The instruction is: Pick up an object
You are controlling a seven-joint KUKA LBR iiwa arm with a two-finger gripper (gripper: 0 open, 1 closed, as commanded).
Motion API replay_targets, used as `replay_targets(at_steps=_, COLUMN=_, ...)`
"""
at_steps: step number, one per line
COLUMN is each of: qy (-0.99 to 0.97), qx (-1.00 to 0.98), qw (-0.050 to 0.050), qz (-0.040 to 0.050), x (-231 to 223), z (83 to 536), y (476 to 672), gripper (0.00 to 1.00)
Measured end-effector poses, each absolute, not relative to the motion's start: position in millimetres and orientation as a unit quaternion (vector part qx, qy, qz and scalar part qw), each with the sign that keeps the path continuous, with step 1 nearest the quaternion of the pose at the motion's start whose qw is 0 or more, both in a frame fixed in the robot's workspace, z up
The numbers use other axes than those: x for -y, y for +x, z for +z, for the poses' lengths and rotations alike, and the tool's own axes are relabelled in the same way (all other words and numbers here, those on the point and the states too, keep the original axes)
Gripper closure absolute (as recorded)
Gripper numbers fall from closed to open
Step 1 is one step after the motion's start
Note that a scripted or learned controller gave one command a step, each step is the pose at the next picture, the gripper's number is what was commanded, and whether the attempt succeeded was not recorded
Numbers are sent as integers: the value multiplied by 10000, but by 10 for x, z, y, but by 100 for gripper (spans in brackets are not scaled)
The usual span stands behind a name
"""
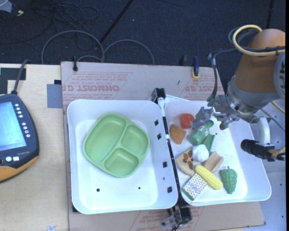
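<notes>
Overhead, the grey arm (260, 76) with its orange band reaches in from the right and bends down over the right bin (260, 189). Its gripper (208, 121) sits low above the toy food, just over a green bottle (201, 134); whether the claw is apart or together cannot be told.

Two white bins lie side by side. The left bin (86, 186) holds one green divided plate (116, 144).

The right bin holds a crowded heap: one tomato (186, 120), one corn cob (208, 176), one green pepper (229, 179), one white garlic bulb (200, 153) and one checked packet (194, 186), touching or nearly so.

A handheld pendant (9, 136) rests well apart at the left.
</notes>
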State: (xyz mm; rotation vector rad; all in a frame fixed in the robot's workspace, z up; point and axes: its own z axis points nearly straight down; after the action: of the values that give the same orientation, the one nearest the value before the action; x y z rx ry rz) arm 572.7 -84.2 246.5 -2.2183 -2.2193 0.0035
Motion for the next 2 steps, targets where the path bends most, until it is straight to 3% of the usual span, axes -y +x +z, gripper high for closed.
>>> replay_targets(at_steps=1, qy=-7078, qx=7064, qw=75, qz=52, x=868, z=1427, y=5031, gripper=0)
replay_targets(at_steps=2, qy=-7073, qx=7069, qw=12, qz=10, x=872, z=849, y=4743, gripper=0)
